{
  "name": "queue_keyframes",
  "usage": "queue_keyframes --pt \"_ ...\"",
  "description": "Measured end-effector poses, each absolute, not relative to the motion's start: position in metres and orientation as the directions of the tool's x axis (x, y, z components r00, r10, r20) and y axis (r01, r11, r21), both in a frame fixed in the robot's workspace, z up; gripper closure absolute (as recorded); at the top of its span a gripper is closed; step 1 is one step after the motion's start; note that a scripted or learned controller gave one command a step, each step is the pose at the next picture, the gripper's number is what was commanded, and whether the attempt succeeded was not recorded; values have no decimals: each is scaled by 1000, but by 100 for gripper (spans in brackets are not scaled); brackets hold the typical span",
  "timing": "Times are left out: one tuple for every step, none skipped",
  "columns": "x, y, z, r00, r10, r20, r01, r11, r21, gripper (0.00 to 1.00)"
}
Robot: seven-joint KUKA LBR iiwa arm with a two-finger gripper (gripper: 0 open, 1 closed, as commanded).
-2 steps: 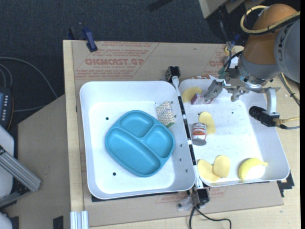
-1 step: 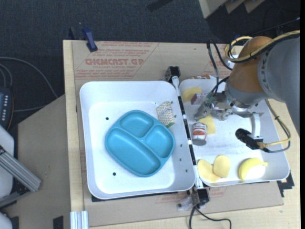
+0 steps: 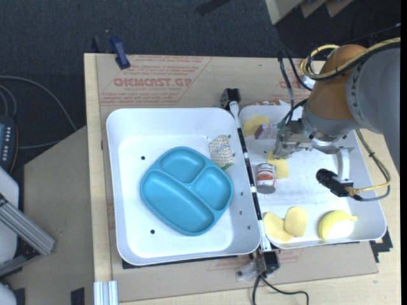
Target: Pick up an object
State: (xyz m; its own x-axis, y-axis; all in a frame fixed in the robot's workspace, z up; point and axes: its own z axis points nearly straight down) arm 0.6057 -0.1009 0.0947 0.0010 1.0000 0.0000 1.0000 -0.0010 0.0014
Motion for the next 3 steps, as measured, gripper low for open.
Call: queue_keyframes --pt "606 -101 94 1 1000 0 1000 -1 1 0" --pt "600 -95 84 1 1000 1 1000 -1 -2 0" --pt "600 -96 95 2 1000 1 1000 -2 0 100"
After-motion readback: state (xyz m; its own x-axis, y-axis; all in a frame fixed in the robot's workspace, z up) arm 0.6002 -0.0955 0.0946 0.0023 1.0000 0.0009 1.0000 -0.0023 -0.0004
